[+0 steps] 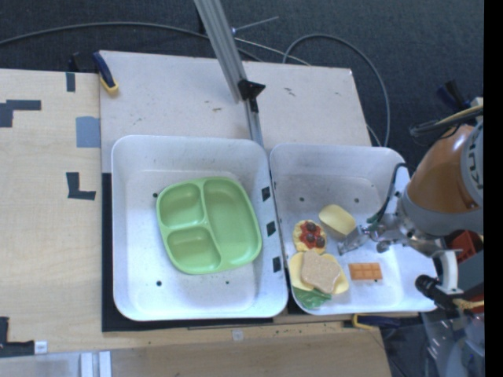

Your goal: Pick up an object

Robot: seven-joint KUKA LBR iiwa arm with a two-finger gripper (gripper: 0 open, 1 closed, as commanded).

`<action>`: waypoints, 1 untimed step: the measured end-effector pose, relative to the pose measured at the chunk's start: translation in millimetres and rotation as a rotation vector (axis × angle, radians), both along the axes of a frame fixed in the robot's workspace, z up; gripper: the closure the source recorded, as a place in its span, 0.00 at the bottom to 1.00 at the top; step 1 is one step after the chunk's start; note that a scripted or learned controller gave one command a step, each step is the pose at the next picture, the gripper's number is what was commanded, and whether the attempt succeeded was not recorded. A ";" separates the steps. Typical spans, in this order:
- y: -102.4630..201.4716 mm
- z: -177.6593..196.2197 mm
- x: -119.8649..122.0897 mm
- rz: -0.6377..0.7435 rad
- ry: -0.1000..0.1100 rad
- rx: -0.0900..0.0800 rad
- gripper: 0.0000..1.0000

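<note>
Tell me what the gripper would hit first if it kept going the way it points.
Likely the pale yellow piece, just ahead of the gripper pointing left across the right bin; height above it is unclear.

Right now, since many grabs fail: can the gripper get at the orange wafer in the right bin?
Probably yes. The gripper hangs just up and left of the orange wafer, which lies flat and apart from the sandwich, nothing covering it.
</note>
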State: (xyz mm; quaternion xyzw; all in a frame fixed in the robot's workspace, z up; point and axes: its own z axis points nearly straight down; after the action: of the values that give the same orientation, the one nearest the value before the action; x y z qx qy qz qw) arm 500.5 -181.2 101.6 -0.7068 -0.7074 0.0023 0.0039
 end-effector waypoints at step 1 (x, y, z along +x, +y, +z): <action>0.0 -12.0 0.1 0.000 -0.008 -0.003 0.00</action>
State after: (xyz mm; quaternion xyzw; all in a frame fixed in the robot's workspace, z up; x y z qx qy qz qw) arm 500.6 -181.1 89.6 -0.7067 -0.7075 0.0007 0.0001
